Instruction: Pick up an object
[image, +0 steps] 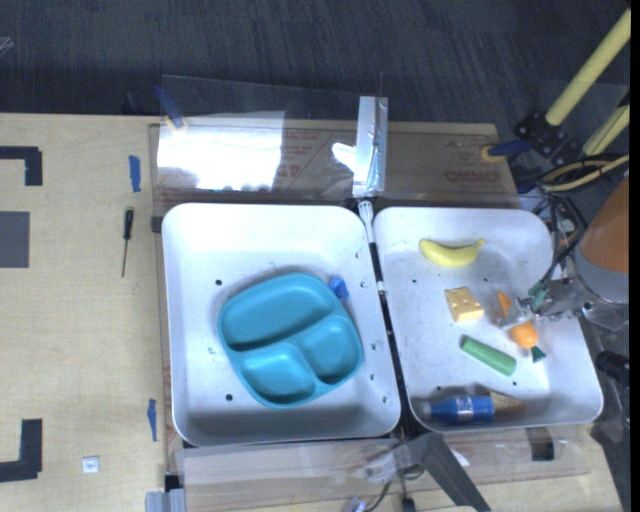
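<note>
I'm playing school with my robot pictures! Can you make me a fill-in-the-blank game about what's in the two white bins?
1. The blue divided tray lies in the ____ bin.
2. The banana in the right bin is the colour ____.
3. The green stick lies between the yellow cheese block and the ____ bottle.
4. The blue divided tray has ____ compartments.

Missing words: left; yellow; blue; three

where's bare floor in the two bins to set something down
Left bin: bare strip along the far wall, behind the blue divided plate. Right bin: open patch left of the cheese wedge, between banana and blue bottle. Crowded at its right side, around the carrot and green cylinder.
</note>
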